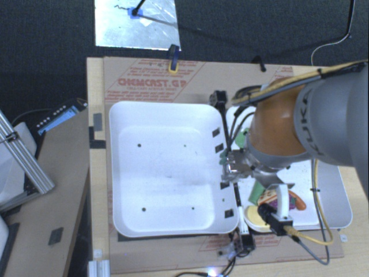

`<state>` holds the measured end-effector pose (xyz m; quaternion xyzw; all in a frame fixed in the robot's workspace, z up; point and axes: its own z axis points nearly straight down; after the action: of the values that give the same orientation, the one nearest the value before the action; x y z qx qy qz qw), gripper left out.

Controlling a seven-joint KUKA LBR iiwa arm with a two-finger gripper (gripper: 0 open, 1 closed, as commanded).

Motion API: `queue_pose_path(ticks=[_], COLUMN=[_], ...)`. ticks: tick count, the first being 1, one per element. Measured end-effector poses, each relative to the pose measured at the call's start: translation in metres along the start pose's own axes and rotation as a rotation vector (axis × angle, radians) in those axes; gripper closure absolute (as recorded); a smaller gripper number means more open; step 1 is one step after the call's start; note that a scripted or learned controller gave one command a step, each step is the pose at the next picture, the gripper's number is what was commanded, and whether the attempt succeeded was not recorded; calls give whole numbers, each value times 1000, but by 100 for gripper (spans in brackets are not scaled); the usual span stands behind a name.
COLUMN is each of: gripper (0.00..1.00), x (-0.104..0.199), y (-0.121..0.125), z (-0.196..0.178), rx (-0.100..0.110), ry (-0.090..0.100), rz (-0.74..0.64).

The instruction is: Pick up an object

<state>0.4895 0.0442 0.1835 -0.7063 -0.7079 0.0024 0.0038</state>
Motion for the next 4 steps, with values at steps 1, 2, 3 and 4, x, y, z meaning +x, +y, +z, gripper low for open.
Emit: queue_pose_path(ticks=[1,2,3,4], gripper=[100,100,100,100], x=[40,108,86,166], y=[117,130,137,179], z=[-65,-41,-170,-194], rx=[-26,-10,-24,-17], ry=[0,1,1,2], rz=[-6,-8,-3,-8])
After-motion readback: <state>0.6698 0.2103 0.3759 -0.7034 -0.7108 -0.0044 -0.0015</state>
